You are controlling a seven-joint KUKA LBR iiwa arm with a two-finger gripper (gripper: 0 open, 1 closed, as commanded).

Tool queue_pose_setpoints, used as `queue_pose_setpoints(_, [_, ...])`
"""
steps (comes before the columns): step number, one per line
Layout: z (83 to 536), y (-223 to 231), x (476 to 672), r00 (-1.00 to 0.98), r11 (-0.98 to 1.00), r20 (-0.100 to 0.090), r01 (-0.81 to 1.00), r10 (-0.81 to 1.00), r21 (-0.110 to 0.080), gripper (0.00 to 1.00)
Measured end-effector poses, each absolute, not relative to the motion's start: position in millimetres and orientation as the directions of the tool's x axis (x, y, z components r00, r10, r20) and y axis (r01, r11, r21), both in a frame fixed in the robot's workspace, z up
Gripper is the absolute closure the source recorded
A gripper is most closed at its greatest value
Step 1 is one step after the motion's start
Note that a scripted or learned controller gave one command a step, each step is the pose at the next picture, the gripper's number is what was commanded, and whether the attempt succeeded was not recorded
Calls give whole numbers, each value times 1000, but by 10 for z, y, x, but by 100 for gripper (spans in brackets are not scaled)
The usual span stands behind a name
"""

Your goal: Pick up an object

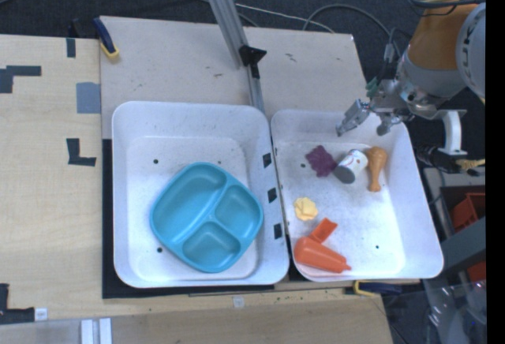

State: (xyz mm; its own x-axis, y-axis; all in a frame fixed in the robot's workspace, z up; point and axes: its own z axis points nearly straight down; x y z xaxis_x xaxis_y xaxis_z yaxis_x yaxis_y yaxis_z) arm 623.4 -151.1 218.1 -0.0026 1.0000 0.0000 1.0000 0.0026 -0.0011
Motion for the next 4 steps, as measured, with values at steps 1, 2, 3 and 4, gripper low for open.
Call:
queue_pose_setpoints(1, [2181,-1512,6234,-3,3,0,1000,1000,-1,0])
queue_pose_setpoints(2, [1545,-1478,6176,-2,2,0,1000,1000,-7,0])
queue_pose_setpoints(3, [981,-1394,6233,-3,3,1,1000,1000,-6,0])
queue_pose_setpoints(4, [879,-1389,6230,-2,2,-1,1000,1000,-3,0])
